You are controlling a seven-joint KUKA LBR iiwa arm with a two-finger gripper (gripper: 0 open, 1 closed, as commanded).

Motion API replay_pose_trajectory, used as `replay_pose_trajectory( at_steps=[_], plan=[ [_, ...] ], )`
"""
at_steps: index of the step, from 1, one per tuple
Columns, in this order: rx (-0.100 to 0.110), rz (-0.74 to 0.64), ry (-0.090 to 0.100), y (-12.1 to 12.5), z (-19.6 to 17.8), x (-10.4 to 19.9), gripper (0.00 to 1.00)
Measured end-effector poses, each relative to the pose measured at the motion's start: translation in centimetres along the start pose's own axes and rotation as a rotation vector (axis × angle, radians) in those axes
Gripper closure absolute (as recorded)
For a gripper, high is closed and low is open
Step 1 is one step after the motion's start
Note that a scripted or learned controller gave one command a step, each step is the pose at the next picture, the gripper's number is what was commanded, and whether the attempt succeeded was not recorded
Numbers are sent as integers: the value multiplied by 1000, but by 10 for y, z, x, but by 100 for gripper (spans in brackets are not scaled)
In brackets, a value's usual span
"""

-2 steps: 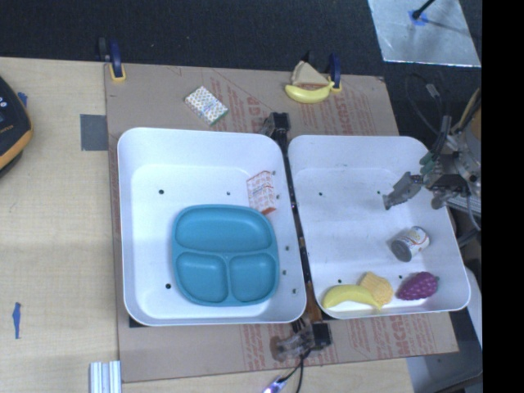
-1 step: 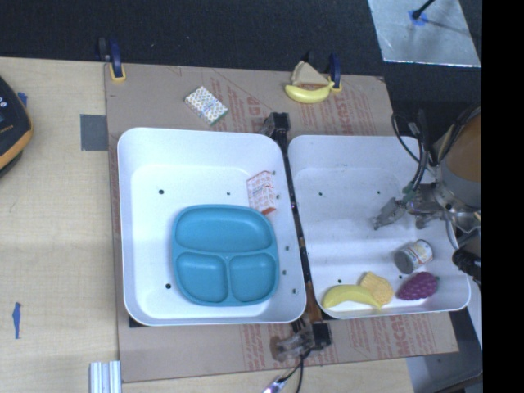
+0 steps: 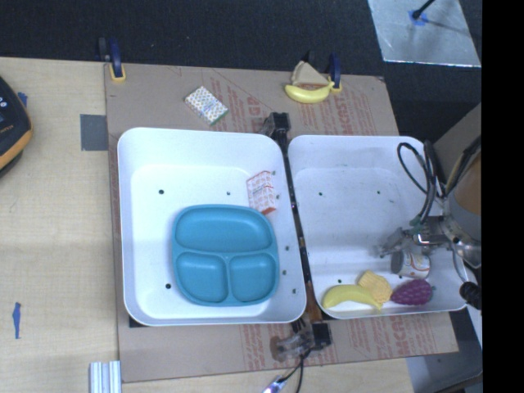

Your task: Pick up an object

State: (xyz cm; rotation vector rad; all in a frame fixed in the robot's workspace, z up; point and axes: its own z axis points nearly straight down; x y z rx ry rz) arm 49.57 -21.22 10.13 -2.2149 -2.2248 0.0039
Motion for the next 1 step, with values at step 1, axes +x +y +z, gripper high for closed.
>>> replay_pose_trajectory(
  at_steps=[1],
  plan=[
    [-1,0,0,82,9,0,0]
  ],
)
